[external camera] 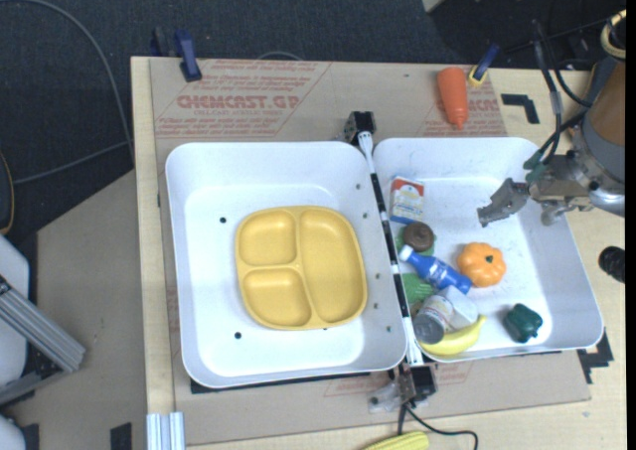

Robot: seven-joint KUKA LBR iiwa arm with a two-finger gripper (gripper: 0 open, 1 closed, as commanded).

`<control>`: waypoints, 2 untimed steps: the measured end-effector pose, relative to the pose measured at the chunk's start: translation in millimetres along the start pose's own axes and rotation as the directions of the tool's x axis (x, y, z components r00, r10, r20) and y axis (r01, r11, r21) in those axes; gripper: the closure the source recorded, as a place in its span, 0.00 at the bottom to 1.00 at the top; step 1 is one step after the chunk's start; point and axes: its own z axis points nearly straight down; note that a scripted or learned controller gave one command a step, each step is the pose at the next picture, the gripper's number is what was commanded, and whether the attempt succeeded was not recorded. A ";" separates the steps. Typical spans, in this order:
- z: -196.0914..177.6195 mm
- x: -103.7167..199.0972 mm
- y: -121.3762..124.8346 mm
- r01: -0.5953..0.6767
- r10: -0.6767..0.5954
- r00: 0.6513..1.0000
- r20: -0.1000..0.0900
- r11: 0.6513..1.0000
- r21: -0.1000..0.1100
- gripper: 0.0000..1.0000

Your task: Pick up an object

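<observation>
While the arm reaches in from the right, two white bins sit side by side on a brown bench. The left bin holds a big yellow tray with three parts. The right bin holds many small things. A yellow banana lies near the front edge, touching a shiny can. A blue bottle lies just beside a small orange pumpkin. A little white carton sits near the back, with a brown round thing just in front of it. A dark green toy sits in the front right corner. An orange carrot lies on the bench behind the bins. The gripper hangs over the right bin, above the pumpkin and well apart from it. Nothing is between its fingers. It is too small and grey to tell if they are apart or together.
</observation>
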 end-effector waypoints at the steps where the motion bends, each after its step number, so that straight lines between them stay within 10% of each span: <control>1: 122.2 -39.3 9.2 -0.001 0.001 1.000 -0.001 1.000 0.002 0.00; 2: 189.3 -36.0 14.9 -0.001 0.001 1.000 -0.001 1.000 0.001 0.00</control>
